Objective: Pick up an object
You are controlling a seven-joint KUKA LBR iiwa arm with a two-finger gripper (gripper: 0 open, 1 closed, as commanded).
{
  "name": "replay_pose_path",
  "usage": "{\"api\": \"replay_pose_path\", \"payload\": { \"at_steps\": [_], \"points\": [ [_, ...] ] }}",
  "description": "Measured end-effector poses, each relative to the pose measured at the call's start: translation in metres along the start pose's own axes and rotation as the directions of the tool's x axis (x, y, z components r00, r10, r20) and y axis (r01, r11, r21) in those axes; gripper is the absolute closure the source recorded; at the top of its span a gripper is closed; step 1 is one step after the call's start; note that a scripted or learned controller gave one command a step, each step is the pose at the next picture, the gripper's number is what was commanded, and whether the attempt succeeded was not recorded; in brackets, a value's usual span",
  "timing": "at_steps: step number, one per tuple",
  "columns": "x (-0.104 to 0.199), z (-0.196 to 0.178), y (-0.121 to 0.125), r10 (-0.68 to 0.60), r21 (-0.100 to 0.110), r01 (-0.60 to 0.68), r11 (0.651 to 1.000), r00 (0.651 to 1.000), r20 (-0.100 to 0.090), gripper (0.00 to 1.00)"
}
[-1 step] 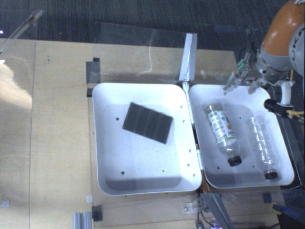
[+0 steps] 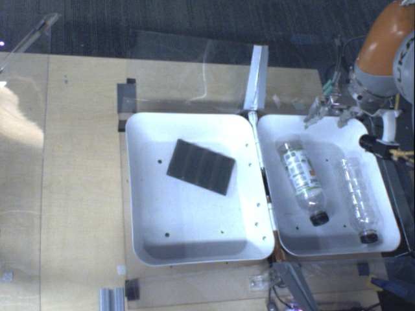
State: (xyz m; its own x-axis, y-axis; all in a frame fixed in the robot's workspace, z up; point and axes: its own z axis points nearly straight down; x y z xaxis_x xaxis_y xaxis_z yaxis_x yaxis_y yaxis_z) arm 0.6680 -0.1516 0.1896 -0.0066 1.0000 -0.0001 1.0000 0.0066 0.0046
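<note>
my jaws (image 2: 326, 107) hang over the far rim of the right bin (image 2: 389, 238); cannot tell whether they are parted or closed, nothing seen between them. in that bin two clear bottles lie lengthwise, dark caps toward the near edge: a labelled bottle (image 2: 301, 173) on its left, a plain bottle (image 2: 358, 196) on its right, apart. left bin (image 2: 194, 245) holds a dark flat rectangular pad (image 2: 201, 166), tilted. both bins sit on the wooden tabletop (image 2: 65, 193).
</note>
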Motion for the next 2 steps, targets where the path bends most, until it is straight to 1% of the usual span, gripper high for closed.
{"api": "replay_pose_path", "payload": {
  "at_steps": [1,2],
  "points": [
    [0.022,0.063,-0.035,-0.179,-0.003,0.179,0.984,0.984,0.001,0.0],
    [-0.021,0.095,-0.09,-0.172,-0.012,0.172,0.985,0.985,0.002,0.0]
  ]
}}
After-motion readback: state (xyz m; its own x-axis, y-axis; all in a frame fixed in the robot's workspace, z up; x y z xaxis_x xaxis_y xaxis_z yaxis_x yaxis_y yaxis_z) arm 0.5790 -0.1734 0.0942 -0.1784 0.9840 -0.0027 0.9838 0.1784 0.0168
